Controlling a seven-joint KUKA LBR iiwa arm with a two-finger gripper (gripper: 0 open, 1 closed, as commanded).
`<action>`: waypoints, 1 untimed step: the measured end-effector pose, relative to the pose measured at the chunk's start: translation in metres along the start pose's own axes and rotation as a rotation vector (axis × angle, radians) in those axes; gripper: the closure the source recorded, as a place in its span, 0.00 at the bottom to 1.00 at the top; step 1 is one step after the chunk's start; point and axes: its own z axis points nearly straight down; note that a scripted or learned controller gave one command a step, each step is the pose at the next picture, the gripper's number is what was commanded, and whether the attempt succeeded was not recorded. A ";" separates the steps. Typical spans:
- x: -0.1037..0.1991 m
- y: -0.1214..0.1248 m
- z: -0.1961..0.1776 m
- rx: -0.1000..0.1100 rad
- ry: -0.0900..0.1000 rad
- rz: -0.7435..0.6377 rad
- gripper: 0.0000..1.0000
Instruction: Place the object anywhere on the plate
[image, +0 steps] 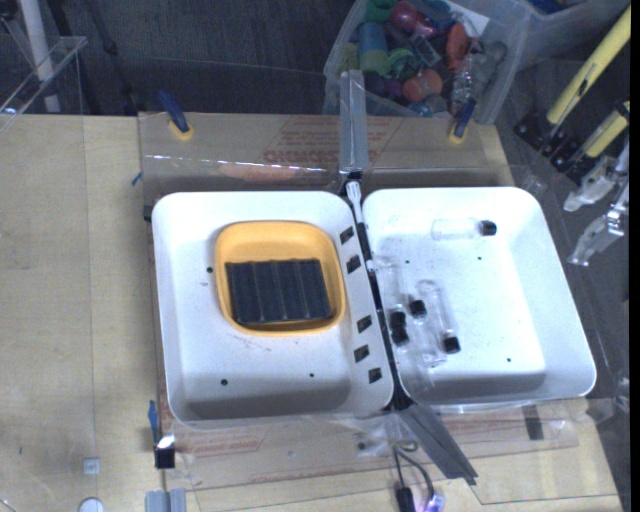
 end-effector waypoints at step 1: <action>-0.026 0.010 0.047 -0.002 0.006 -0.302 0.00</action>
